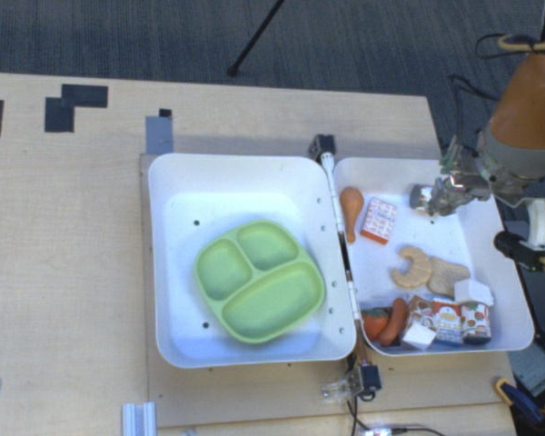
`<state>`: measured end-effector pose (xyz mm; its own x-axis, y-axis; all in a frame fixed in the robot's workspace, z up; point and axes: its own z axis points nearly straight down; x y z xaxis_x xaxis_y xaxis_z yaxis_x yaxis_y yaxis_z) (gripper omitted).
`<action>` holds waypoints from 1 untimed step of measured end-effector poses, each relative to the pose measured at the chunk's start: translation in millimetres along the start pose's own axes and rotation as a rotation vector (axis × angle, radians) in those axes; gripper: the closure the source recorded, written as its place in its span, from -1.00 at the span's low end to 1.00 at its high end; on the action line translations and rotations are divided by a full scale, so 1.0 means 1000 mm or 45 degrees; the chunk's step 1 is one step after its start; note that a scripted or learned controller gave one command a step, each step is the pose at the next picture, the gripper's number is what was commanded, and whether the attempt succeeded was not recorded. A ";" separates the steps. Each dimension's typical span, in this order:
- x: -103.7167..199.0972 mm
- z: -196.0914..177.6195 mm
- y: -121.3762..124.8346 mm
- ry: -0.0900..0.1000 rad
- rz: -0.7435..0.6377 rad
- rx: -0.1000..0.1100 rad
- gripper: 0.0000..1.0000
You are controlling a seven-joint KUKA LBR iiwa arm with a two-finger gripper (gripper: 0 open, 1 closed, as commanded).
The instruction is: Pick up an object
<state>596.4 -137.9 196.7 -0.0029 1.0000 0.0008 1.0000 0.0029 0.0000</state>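
My gripper [433,198] hangs over the far right part of the right bin [518,330], above bare white floor. Nothing shows between its fingers. Left of it lie an orange carrot [351,207] and a small red and white box [378,221]. Nearer the front sit a tan cracker-shaped piece [416,268], a beige slice [449,278], a white block [473,292], a printed carton [450,321], a sausage [396,319] and a tomato-red piece [376,323].
The left bin [163,243] holds a green divided plate [259,282]. A metal clamp [324,148] joins the bins at the back, and another clamp [356,381] sits at the front. A black cable [527,252] hangs by the arm.
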 end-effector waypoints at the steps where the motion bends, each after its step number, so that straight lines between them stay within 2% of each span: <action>1: -0.047 0.069 -0.048 -0.002 0.002 -0.001 1.00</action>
